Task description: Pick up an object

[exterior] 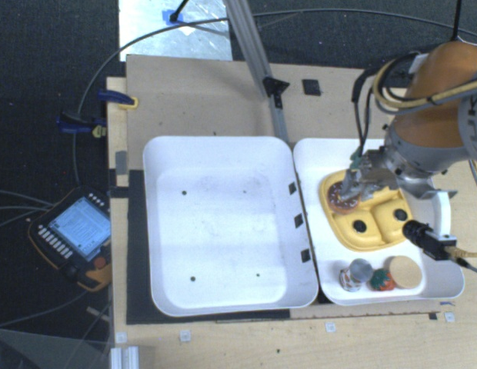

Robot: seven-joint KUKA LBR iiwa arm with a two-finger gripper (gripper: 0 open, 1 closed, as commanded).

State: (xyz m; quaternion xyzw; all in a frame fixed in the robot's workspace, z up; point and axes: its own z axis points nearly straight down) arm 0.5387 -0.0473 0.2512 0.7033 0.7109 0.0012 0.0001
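Camera view: yellow rounded toy (377,234), two dark holes, claw (352,189) at its upper end.

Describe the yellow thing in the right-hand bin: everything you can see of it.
The yellow thing is a chunky, rounded, glossy piece, plastic by its look, lying flat in the right bin. Two dark round spots show on its near part, and a brown speckled ring on its far end, where the end effector hangs over it; contact cannot be told.
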